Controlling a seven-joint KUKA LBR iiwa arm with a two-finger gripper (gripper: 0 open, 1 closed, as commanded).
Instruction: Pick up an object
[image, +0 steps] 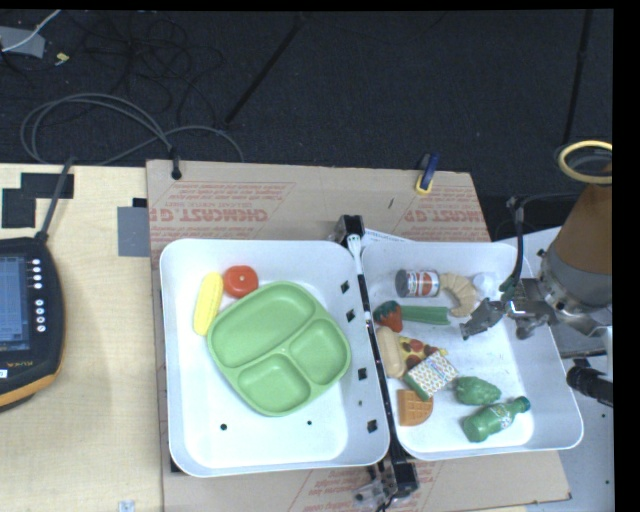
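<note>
bench (90, 400) | bins: 2 | green tray (279, 346): 1 | can (417, 284): 1

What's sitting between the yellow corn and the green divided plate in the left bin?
In the camera view, a red tomato lies between the top of the corn and the plate's upper edge; lower down, bare bin floor.

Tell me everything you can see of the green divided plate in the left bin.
The green divided plate is light green and looks like smooth plastic, with rounded corners and three compartments: one large one toward the upper left and two smaller ones, all bare. It lies flat, turned at a slant, near the middle of the left bin. A yellow corn-like piece and a red tomato-like piece sit just beyond its upper-left rim. Whether they touch it is unclear.
</note>
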